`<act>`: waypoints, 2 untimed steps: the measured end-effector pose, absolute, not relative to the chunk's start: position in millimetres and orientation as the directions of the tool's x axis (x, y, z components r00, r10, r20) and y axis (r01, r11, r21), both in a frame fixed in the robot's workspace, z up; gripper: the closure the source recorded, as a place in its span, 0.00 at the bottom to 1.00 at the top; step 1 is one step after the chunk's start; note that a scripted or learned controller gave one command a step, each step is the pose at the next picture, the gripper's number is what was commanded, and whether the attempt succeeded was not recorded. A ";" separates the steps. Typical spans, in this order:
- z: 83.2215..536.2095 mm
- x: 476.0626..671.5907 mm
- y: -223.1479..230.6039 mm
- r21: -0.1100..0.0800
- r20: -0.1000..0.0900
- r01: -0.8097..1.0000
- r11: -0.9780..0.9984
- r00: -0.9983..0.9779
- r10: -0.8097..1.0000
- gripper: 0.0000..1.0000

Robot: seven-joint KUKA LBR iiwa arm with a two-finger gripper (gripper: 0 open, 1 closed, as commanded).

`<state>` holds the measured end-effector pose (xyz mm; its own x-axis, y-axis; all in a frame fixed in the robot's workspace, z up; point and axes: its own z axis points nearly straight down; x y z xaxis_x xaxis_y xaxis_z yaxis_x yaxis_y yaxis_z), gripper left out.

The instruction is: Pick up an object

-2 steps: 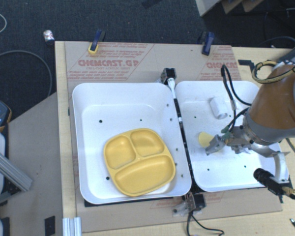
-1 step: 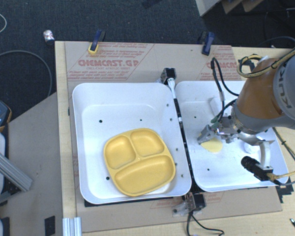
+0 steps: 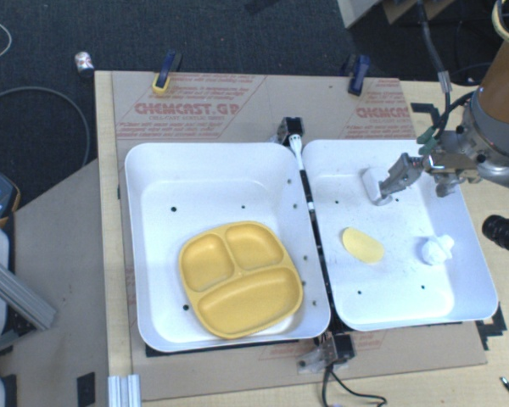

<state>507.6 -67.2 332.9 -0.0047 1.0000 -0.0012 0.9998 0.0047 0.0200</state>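
While the gripper [image 3: 380,190] hangs released and empty over the right bin [image 3: 467,299], it should centre above the yellow piece [image 3: 362,245] lying just below it before descending.

Two shallow white bins are counted on the worktop [image 3: 237,100]: a left bin [image 3: 153,176] and a right bin [image 3: 458,295], set side by side. One yellow divided plate [image 3: 240,279] is counted in the lower part of the left bin, and three compartments are counted in it. In the right bin two loose things are counted: one small yellow oval piece [image 3: 362,245] near the middle, and one small white lumpy object [image 3: 435,249] towards the right. Two clamps are counted at the upper edge of the worktop, one yellow-tipped [image 3: 163,76] at upper left, one blue [image 3: 355,74] at upper middle. One arm [image 3: 492,125] with one tool [image 3: 382,186] is counted at the right of the frame.
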 end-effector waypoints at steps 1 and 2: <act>242.0 485.1 -73.4 -0.009 0.002 1.000 -0.002 0.002 1.000 0.00; 77.8 477.4 -92.9 -0.006 0.001 1.000 -0.004 0.004 1.000 0.00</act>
<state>477.4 -92.9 77.8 0.0043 1.0000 0.0012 1.0000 -0.0043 -0.0058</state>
